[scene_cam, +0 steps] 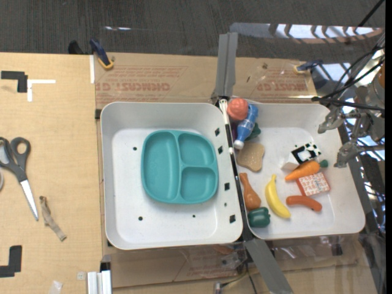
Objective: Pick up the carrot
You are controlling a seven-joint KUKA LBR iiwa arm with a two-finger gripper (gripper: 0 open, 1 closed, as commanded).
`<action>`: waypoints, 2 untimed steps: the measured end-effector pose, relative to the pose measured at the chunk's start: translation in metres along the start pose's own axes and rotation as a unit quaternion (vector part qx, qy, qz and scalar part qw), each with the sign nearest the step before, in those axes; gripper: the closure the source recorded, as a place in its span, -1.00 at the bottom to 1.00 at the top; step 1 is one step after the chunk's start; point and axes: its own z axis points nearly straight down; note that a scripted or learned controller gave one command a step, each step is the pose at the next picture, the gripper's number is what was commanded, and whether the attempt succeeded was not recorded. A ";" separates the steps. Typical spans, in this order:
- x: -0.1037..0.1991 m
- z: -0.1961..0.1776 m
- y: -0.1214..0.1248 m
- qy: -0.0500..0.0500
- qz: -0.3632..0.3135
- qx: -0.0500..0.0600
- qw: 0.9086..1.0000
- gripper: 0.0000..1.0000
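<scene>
Green pepper (258, 217) lies at the right bin's (343, 225) front edge. Behind it, the carrot (302, 171) rests between a banana (277, 198) and the bin's right wall. Above that wall, the gripper's (335, 141) fingers stand apart, holding nothing.

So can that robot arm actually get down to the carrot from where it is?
Probably yes. The carrot lies on top in the right bin, uncovered, near the arm's side. Only the patterned card touches it, which might crowd a grasp.

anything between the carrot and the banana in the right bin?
Camera view: only bare white bin floor lies between the carrot and the banana. The red patterned card sits just right of that gap, touching the carrot.
</scene>
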 end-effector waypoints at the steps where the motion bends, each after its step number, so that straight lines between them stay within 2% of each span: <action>1: 0.012 0.107 0.035 -0.010 0.005 0.005 1.000 -1.00; 2: 0.011 0.115 0.041 -0.015 0.084 0.004 0.996 -1.00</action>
